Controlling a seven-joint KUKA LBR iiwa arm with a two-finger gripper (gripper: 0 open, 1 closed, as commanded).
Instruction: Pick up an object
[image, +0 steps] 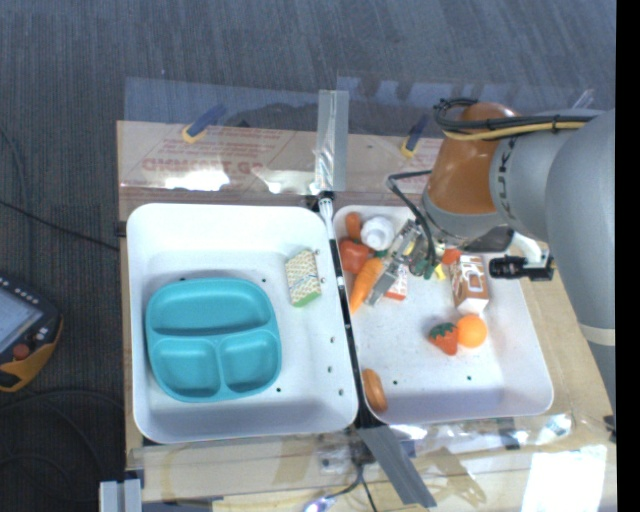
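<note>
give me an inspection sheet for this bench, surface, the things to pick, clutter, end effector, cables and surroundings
Surface: two shallow white bins side by side, left bin and right bin, on a board-topped bench.
Job's things: in the right bin, a carrot, an orange ball touching a red item, a small carton, a white round piece, a brown item at the near left edge.
Clutter: in the left bin, a teal divided tray and a speckled sponge.
End effector: end effector low over the right bin's far left, beside the carrot; finger state unclear.
Cables: black cable along the arm.
Surroundings: grey carpet; handheld pendant at left.
</note>
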